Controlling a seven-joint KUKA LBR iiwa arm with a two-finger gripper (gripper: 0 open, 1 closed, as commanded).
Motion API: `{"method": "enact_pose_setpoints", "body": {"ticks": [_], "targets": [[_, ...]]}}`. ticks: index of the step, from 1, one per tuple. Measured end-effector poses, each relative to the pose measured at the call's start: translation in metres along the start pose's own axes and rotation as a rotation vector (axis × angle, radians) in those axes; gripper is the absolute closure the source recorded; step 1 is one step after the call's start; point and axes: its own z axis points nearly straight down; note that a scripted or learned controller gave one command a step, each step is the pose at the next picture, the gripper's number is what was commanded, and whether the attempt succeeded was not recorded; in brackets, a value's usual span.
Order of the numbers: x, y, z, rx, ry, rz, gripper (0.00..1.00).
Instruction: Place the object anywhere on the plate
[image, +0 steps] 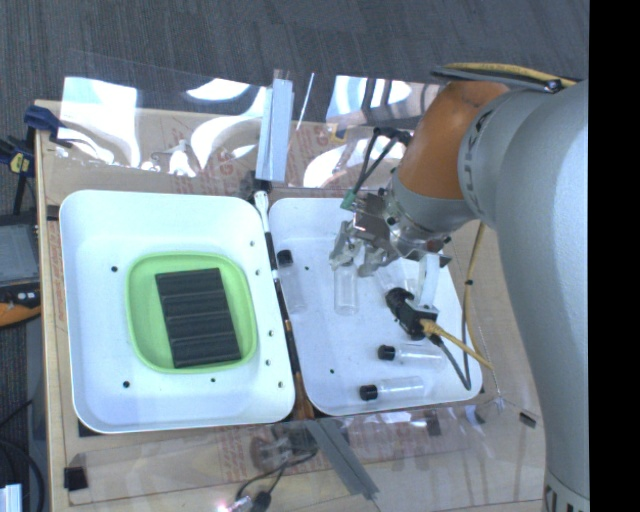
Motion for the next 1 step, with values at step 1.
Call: {"method": "enact_pose_setpoints", "body": {"ticks": [1], "targets": [[0.0, 0.0, 0.0, 0.0, 0.0, 0.0, 0.0]]}}
